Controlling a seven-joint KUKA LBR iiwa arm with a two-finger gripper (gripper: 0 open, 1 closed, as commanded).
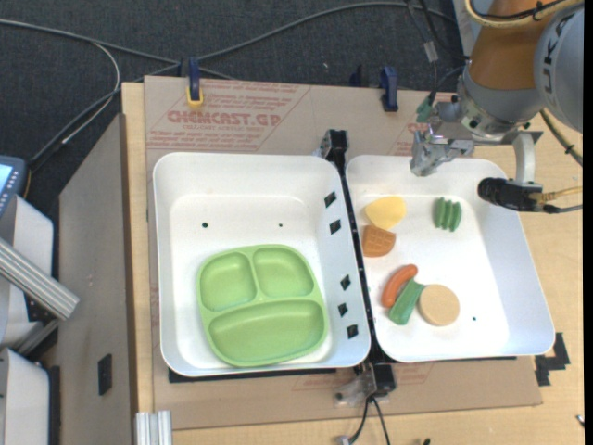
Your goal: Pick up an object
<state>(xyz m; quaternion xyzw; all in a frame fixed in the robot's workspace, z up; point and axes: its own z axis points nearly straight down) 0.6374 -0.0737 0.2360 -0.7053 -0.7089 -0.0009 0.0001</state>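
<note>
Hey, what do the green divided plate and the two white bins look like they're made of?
The green divided plate looks like molded plastic with a matte, even color and soft rounded ridges between its three compartments. The left bin and the right bin seem to be thin, smooth white plastic, slightly glossy, with rounded formed rims; that is a guess from their look.

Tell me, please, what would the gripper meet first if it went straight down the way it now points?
Probably the bare floor of the right bin near its far rim: the gripper hangs there, apart from the yellow piece and green piece. Depth is uncertain.
</note>
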